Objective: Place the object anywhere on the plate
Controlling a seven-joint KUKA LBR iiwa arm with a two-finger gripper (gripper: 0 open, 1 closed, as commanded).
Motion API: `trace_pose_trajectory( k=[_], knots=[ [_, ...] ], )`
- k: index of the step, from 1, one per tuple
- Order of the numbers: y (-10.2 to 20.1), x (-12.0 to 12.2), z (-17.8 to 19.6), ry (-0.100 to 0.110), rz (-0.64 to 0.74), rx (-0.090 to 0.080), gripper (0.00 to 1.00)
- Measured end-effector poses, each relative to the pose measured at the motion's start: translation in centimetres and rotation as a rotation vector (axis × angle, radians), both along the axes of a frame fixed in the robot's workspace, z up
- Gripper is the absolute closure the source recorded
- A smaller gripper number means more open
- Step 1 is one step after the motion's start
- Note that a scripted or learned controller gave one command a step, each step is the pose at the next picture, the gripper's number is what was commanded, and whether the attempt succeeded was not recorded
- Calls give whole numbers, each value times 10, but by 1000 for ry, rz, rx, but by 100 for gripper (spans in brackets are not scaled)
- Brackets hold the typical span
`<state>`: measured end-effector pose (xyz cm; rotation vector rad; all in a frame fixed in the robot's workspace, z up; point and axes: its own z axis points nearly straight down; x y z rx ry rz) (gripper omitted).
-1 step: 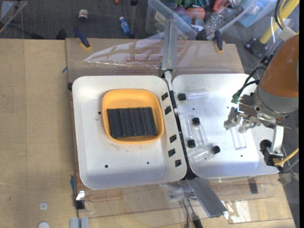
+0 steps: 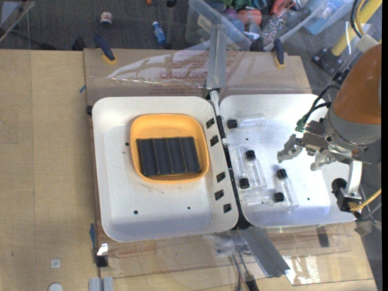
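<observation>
Nearest to my camera, in front of the plate and a little to its right, a grey metal strip (image 2: 265, 256) lies at a slant on the wooden bench (image 2: 42, 162), close to the front edges of both bins.

Behind it comes the left white bin (image 2: 115, 211), which holds the orange plate (image 2: 140, 126) in its middle part. On the plate lies the task's object, a black ribbed block (image 2: 168, 156). It lies flat and fully inside the plate's rim, with its grooves running from front to back.

To the right of the plate, past the seam between the bins, is the right white bin (image 2: 303, 111). Several clear vials with black caps (image 2: 254, 170) lie scattered on its floor, most of them in the half closer to the plate.

Further right of the plate, above the right bin, I see the gripper (image 2: 301, 156) on the grey arm with the orange band (image 2: 364, 83). As far as I can judge, its jaws stand apart, and I see nothing between them. It is well apart from the plate and the block.

Beyond the plate, two blue clamps (image 2: 107, 52) sit at the far edge of the bench. Still farther, right of the plate, stands a clear tub of coloured toys (image 2: 254, 5).
</observation>
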<state>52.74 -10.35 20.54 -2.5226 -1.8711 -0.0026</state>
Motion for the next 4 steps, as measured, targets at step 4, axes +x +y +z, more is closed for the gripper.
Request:
trace_pose_trajectory(
  k=[4],
  knots=[
    [-118,141,23,-5,362,-7,0]
  ],
)
